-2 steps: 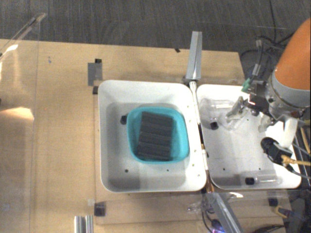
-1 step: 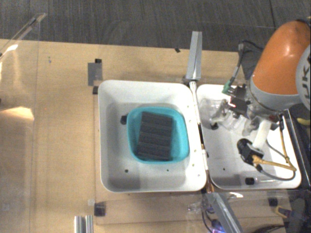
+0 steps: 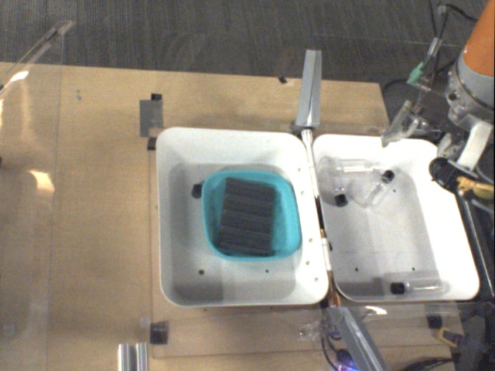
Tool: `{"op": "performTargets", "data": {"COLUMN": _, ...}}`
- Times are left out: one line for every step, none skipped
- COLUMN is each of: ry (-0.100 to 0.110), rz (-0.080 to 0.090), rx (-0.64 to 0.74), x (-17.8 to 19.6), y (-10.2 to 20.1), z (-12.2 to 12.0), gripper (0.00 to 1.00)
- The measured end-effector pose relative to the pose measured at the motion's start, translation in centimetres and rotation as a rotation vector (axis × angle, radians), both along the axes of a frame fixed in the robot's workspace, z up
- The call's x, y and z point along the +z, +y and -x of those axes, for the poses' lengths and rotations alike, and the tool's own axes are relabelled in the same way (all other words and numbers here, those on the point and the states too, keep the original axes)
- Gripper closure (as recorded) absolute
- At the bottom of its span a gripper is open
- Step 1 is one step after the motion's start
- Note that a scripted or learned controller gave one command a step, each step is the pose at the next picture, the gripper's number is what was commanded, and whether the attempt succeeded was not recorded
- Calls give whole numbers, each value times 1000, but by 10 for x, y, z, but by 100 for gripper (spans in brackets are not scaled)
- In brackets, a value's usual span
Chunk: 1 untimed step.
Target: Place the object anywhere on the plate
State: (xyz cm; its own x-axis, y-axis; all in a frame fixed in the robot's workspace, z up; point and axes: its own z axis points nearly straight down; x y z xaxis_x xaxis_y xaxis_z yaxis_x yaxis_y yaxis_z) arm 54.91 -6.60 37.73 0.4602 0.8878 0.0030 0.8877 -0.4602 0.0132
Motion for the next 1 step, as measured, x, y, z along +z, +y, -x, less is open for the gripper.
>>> {"op": "performTargets", "data": {"ry": -3, "rz": -3, "rx": -247, "x": 60, "y": 1, "z": 52, "gripper": 0}}
